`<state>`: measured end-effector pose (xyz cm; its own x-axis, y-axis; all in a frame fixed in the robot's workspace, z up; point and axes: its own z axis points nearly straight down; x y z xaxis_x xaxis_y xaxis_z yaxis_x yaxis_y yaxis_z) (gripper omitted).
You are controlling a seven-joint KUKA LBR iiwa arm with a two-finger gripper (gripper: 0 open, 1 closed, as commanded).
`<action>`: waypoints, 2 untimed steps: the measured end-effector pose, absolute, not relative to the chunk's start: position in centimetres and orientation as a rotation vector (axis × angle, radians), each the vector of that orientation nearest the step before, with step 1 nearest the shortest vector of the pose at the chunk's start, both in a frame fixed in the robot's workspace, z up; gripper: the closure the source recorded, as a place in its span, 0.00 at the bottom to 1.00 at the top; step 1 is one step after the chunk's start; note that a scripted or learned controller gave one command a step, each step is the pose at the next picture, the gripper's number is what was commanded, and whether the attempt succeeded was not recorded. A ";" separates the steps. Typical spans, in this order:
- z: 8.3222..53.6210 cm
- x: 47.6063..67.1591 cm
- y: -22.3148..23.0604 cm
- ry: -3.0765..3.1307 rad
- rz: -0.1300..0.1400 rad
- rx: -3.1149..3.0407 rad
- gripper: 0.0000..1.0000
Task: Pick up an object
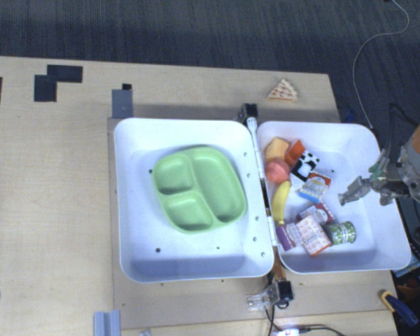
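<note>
Nothing picked up so far: jaws [364, 187] above right bin [378, 257] (open or closed, cannot tell), well apart from green can [341, 232].

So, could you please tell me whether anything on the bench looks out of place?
Yes: a small tan triangular wedge, like a toy pizza slice, lies on the bare wooden bench beyond the right white bin, apart from the other items heaped inside that bin.

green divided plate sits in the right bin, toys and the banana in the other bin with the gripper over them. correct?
Not quite. The camera view shows the green divided plate in the left bin; the banana and toys lie in the right bin, with the gripper over them.
</note>
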<state>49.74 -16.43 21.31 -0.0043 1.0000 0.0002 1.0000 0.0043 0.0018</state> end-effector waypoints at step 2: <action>11.0 51.0 -13.5 2.214 0.017 2.207 1.00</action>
